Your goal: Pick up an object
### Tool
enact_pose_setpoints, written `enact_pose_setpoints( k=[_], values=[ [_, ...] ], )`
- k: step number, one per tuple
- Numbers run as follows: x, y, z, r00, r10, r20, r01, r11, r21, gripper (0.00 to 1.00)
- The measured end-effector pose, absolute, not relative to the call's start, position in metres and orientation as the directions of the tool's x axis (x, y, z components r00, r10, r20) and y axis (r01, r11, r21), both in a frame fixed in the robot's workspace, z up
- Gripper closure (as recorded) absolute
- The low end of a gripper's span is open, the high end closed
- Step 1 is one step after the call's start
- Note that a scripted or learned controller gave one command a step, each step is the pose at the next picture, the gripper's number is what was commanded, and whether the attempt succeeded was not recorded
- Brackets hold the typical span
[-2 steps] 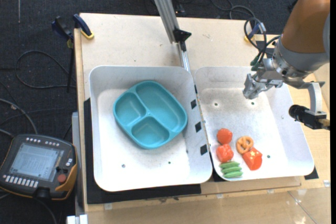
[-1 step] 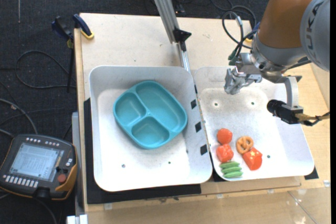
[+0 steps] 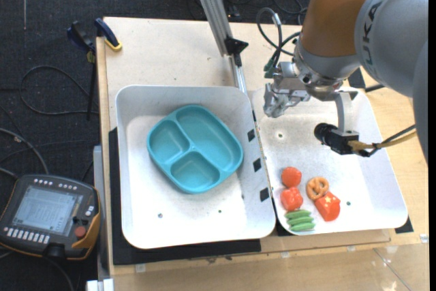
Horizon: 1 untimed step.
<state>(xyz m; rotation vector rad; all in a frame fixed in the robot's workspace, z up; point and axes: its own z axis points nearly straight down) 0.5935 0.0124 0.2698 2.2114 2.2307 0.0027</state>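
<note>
In the right bin point(image 3: 381, 174), near its front, lie several small toy foods: a red tomato point(image 3: 291, 176), a red pepper piece point(image 3: 291, 199), a brown pretzel point(image 3: 317, 187), another red piece point(image 3: 328, 206) and green pea pods point(image 3: 300, 219). My gripper point(image 3: 278, 105) hangs over the bin's far left corner, well behind the food and apart from it. Nothing shows between its fingers. A teal divided plate point(image 3: 195, 148) lies in the left bin point(image 3: 136, 215).
The grey arm with its orange band point(image 3: 337, 10) fills the upper right. A black part point(image 3: 335, 138) on a cable hangs over the right bin. A metal post point(image 3: 216, 10) slants up behind the bins. A teach pendant point(image 3: 44, 215) lies at lower left.
</note>
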Motion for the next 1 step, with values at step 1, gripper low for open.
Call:
enact_pose_setpoints(
  k=[1],
  values=[
    [0.5935,0.0656,0.2683,-0.009,1.000,0.001,1.000,0.009,0.001,1.00]
  ],
)
